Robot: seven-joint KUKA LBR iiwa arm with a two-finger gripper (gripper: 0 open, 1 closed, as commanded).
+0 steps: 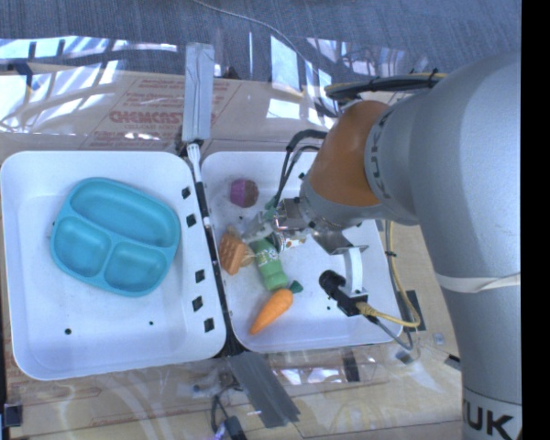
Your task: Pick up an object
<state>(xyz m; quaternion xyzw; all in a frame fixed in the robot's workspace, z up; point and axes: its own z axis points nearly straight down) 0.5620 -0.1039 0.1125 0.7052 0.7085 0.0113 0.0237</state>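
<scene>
The right bin [302, 333] holds a purple ball-like fruit [244, 192], a tan bread-like piece [233, 251], a green bottle-shaped item [270, 266] and an orange carrot [272, 310]. My gripper [277, 225] hangs low over the middle of this bin, right above the top end of the green item and beside the bread piece. The wrist and orange band hide much of it, and its tips blend into the clutter.
The left bin [37, 328] carries a blue sectioned plate [115, 236]. A hinged divider with black clips [202, 255] runs between the bins. The big grey arm [449, 181] covers the right bin's right side. Cardboard [137, 108] lies behind.
</scene>
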